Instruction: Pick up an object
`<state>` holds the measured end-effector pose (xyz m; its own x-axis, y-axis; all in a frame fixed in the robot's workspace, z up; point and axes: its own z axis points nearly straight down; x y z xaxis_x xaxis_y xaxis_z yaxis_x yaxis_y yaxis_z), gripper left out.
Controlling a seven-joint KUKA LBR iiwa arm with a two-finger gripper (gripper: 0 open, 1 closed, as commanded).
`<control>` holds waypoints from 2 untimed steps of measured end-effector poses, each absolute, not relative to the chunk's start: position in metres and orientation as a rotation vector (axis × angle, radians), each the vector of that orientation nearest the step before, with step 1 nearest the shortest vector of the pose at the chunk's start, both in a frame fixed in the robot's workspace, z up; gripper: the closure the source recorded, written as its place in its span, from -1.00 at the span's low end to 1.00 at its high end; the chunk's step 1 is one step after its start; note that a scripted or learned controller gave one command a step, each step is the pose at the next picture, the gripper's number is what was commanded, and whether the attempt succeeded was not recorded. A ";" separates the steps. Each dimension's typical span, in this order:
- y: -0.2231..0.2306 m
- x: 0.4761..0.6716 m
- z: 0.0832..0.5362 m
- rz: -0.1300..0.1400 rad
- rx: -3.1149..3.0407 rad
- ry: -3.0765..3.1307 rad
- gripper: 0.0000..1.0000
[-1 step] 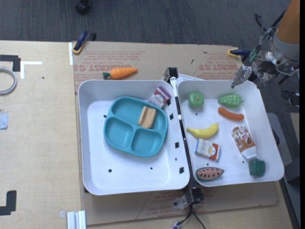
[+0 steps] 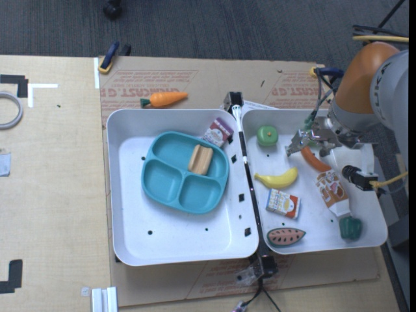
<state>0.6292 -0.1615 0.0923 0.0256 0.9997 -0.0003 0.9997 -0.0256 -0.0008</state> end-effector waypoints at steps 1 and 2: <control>-0.162 0.629 0.102 0.001 -2.251 -2.192 1.00; -0.117 0.627 0.198 0.001 -2.344 -2.093 1.00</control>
